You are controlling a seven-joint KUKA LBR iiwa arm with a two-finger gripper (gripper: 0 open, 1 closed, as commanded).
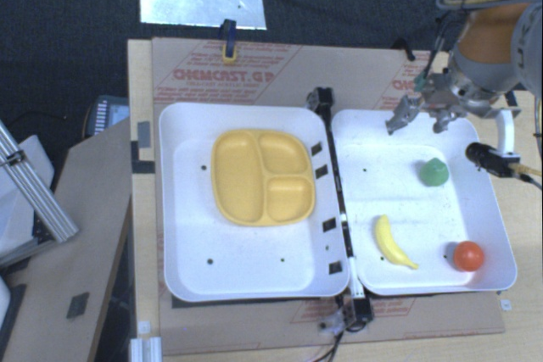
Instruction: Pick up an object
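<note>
Three small things lie in the right bin (488,216), any of them a candidate for picking. A green object (434,172), rounded and slightly lumpy, sits toward the bin's two o'clock area. A yellow banana (393,242), curved and tapering to a darker tip, lies near six o'clock, its length running from eleven to five. An orange-red ball (467,255) with a bright highlight rests at the bin's five o'clock corner, well apart from the banana. The gripper (422,118) hangs over the bin's far rim near twelve o'clock, its two grey fingers spread apart with nothing between them, and the green object lies toward five o'clock from it, untouched. The left bin (182,208) holds a yellow divided tray (261,177) with three compartments, roughly centred. The arm's upper part is cut off by the picture's right edge, and the wrist detail is blurred. What the green object actually is cannot be made out at this size.
</note>
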